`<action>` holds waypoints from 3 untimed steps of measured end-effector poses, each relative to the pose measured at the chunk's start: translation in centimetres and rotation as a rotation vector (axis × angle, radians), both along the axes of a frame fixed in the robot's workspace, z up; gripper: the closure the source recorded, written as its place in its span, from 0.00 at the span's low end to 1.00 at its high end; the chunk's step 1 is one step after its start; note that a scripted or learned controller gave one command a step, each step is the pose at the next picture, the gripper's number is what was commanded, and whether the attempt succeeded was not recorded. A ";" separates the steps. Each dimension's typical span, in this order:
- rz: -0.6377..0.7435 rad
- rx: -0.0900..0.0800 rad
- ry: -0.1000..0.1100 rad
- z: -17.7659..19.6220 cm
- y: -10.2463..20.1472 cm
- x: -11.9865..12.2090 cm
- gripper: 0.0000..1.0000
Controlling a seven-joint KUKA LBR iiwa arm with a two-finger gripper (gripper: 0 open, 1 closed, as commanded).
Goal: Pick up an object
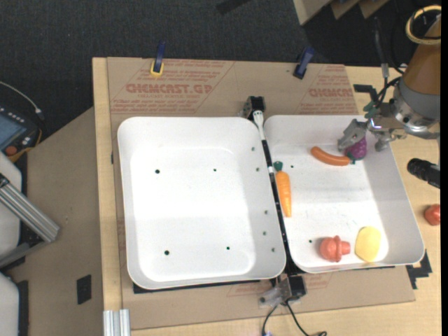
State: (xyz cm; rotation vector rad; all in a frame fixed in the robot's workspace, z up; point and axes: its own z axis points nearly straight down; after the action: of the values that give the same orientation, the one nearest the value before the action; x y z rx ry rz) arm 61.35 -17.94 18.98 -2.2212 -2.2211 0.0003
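Two white bins sit side by side; the left bin [140, 187] lies open. A carrot [283, 193] hugs the right bin's [392, 187] left edge. The gripper [364, 140] hovers rearward, fingers closed around a purple object [358, 148].

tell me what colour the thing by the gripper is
Purple, best seen in the camera view.

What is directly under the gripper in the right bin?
A purple object sits beneath the gripper, beside the end of an orange sausage-shaped toy on the right bin floor. The gripper covers the purple object's upper part, so its full shape is hidden.
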 end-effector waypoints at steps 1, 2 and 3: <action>-0.007 -0.001 0.002 3.8 -3.7 -8.3 0.00; -0.002 -0.010 -0.020 20.6 -4.7 -13.5 0.00; 0.007 -0.005 -0.020 32.8 0.9 -13.3 0.00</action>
State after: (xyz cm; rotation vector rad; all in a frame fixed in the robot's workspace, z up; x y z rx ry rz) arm 48.05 -17.00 51.82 -2.2253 -2.2419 -0.0161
